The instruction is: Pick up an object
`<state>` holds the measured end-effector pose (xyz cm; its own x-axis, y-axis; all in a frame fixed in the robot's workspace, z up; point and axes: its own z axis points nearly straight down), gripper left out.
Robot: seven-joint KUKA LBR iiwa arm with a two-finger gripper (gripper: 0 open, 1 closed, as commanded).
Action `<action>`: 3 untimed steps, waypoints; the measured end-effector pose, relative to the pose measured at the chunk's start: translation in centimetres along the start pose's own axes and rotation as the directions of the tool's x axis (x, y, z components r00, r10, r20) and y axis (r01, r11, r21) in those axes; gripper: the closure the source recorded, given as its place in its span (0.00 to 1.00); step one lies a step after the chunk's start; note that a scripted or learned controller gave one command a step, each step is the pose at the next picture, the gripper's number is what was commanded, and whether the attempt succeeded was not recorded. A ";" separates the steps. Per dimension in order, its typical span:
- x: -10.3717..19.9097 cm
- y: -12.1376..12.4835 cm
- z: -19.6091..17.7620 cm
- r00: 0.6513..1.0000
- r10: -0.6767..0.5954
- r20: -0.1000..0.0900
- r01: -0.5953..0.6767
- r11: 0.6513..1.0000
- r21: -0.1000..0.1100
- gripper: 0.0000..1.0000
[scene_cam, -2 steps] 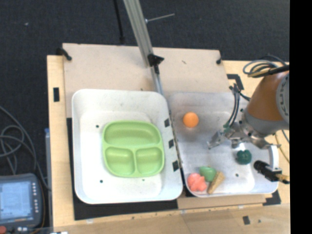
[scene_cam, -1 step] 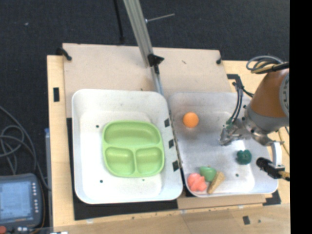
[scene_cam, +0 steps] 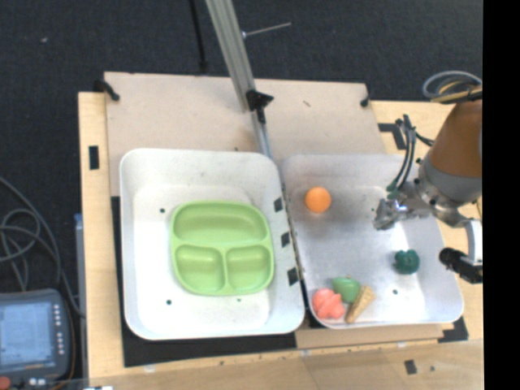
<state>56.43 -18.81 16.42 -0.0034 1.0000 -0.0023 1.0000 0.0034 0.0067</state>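
One cone (scene_cam: 361,303), tip toward lower left.

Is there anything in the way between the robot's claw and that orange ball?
No. In the camera view, only bare white bin floor lies between the gripper and the orange ball.

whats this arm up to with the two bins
A grey and orange arm reaches in over the right bin, its pincer low near the bin's middle, with nothing seen between its fingers. Loose in that bin lie an orange ball, a dark green toy, and a pink, green and tan cluster at the front edge. The left bin holds a green divided tray.
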 end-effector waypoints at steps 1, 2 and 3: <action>0.1 -0.4 -4.6 1.000 0.000 0.000 0.000 1.000 -0.001 1.00; 0.0 -0.2 -9.3 1.000 -0.001 0.001 0.001 1.000 -0.001 1.00; 5.5 0.0 -10.2 1.000 -0.005 -0.003 0.005 1.000 0.003 1.00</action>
<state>56.34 -13.28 26.57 -0.0084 1.0000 0.0004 1.0000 0.0084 0.0042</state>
